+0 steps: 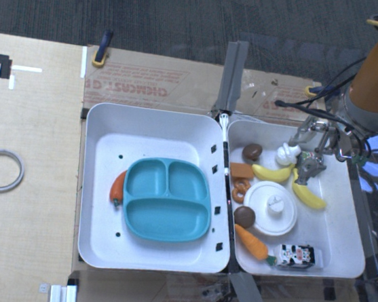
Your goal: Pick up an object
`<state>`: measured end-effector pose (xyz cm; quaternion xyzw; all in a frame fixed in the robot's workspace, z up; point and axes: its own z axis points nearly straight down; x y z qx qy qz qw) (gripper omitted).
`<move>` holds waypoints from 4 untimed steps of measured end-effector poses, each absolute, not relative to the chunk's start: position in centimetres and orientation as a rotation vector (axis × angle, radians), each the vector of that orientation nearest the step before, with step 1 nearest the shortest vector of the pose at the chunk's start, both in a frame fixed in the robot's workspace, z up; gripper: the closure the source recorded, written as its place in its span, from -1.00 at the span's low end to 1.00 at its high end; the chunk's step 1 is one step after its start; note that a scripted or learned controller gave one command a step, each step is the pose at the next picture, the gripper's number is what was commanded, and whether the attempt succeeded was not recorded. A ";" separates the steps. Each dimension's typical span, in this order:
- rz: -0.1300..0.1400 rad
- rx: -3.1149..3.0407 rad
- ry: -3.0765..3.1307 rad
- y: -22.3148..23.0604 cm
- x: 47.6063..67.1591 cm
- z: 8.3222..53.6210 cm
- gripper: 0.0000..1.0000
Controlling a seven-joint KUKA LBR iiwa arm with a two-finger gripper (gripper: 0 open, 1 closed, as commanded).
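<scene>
The gripper (308, 165) hangs low in the right bin (342, 241), its tip between two bananas: one (270, 172) lies just at its nine o'clock, the other (308, 196) just at its five o'clock. Whether the fingers are spread or pressed together I cannot tell; the metal there is a dark blur, and nothing is plainly pinched between them. A small white object (287, 153) sits close at ten o'clock of the tip, a brown ball (252, 151) further out the same way.

Further out, a white lidded bowl (272, 207) sits at seven o'clock, with a carrot (253, 244) and a black-and-white carton (296, 256) beyond it near the bin's front edge. The left bin (98, 170) holds a teal tray (167, 199) with another carrot (117, 188) at its nine o'clock.

By my reading the reach is done and the grasp is not: every object rests on the bin floor. Closing on something, likely a banana, and lifting remain.
</scene>
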<state>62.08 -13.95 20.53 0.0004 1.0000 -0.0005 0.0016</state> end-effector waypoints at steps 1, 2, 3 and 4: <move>-0.001 -0.057 3.137 -15.9 57.6 9.3 -1.00; -0.001 0.654 3.069 -12.3 58.1 9.3 -1.00; -0.004 0.649 3.066 -12.3 58.2 10.3 1.00; -0.001 1.080 2.949 -5.3 49.6 19.1 1.00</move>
